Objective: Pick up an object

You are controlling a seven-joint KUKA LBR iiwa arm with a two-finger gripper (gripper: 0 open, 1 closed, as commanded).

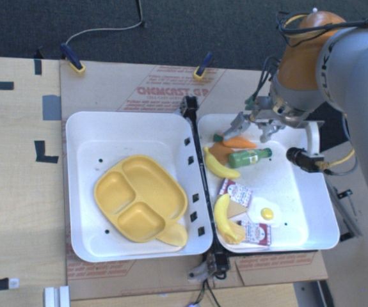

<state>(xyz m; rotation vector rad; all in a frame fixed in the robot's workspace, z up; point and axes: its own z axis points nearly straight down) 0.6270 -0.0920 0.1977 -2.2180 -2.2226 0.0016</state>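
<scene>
Over the right bin (312,226) the hand (255,121) hangs with its fingers spread and nothing between them, just above the carrot (238,143) at the far end of the pile. That carrot looks like light toy plastic, stiff and a bit slick, so I'd pinch it across the narrow middle. Touching it on the near side lies a green bottle (250,157), with a banana (220,165) just beside; a wide grab could catch either. Nearer me sit a second banana (225,219), a fried egg (265,213) and what may be a printed packet (237,192), hard to tell. A yellow divided tray (140,198) lies in the left bin (84,133). Both bins rest on cardboard (126,88) over the surface (14,190).
</scene>
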